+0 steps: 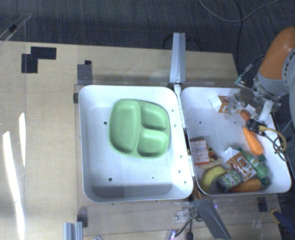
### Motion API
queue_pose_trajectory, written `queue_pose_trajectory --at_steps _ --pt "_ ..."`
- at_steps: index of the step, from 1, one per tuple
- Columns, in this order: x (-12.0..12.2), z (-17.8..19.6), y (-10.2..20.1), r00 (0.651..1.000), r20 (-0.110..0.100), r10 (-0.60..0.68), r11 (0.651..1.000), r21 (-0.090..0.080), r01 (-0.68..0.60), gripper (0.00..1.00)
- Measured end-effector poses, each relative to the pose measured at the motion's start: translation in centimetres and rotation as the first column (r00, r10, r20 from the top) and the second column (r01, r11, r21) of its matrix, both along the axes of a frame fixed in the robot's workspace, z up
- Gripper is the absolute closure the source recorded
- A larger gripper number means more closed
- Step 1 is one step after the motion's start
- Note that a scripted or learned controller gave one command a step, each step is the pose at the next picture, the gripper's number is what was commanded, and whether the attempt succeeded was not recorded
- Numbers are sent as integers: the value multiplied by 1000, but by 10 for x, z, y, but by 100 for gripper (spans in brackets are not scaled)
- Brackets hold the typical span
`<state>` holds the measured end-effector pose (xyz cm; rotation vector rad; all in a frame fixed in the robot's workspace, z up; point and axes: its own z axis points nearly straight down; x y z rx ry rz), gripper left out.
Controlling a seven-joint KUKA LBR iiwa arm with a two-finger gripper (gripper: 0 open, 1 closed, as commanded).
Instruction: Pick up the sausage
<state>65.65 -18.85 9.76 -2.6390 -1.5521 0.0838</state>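
Sausage [244, 115]: small reddish piece, far right part of the right bin [200, 115], near the back wall. Only a short end shows, the rest is hidden under the arm's tooling, so its identity is a best read. Gripper [236, 106] sits low over the bin just left of it, close to or touching it, can't say which. Can't tell whether the gripper is apart or together, since the metal parts blur into each other. Nothing is seen clamped in it.

White card [216, 103] lies just left of the gripper on the bin floor. Orange carrot [253, 142] lies in front of the sausage, tilted, near the right wall, beside a black and yellow cable [276, 136].

The front corner of the right bin holds a cluster:
- snack packet [199, 151] by the divider
- banana [212, 174]
- dark can [229, 182] touching the banana
- orange box [240, 164]
- green bottle [260, 167]
- second orange carrot-like piece [248, 185] along the front wall

Left bin [94, 149] holds a green divided tray [139, 127], three compartments, roughly centred, well apart from the sausage. Arm [282, 54], with its orange band, enters from the right over the bin's back corner. Wooden bench [32, 134] lies around both bins.
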Motion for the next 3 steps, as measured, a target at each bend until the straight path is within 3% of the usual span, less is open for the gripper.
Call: queue_pose_trajectory --at_steps 1,2,3 --pt "4 12 1 1000 16 3 1000 -1 -3 100" --pt "-1 10 -2 1000 -4 0 1000 -2 0 0" --pt "-9 -8 -3 997 37 73 997 -16 -72 0"
